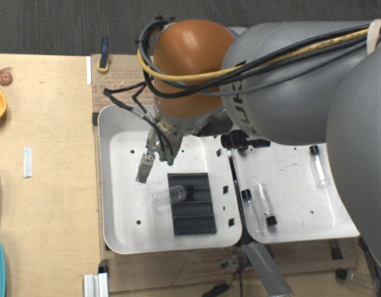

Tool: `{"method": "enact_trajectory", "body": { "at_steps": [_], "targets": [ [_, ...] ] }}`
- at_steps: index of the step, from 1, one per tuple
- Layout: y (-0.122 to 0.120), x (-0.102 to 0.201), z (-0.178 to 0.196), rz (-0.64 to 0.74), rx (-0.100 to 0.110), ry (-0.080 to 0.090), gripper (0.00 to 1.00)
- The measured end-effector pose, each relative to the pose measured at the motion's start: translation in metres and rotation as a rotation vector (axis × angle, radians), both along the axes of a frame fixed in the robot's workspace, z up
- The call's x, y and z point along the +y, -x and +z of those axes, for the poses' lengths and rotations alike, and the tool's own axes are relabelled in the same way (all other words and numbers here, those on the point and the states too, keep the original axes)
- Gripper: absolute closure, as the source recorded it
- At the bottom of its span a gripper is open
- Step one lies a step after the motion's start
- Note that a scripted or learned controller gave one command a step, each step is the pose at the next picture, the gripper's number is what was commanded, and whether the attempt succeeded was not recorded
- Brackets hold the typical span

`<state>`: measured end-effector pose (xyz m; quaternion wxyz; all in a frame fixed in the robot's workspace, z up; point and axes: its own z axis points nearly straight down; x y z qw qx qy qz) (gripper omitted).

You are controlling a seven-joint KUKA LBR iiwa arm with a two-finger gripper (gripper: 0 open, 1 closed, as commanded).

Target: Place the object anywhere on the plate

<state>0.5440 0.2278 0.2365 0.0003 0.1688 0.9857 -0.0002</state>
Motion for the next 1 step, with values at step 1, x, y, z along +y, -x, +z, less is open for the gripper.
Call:
{"method": "enact_trajectory", "body": {
  "at_steps": [1],
  "targets": [
    [-0.0012, -0.0014, 0.0086, -0.004, -0.001, 0.0, 1.0]
  ]
}}
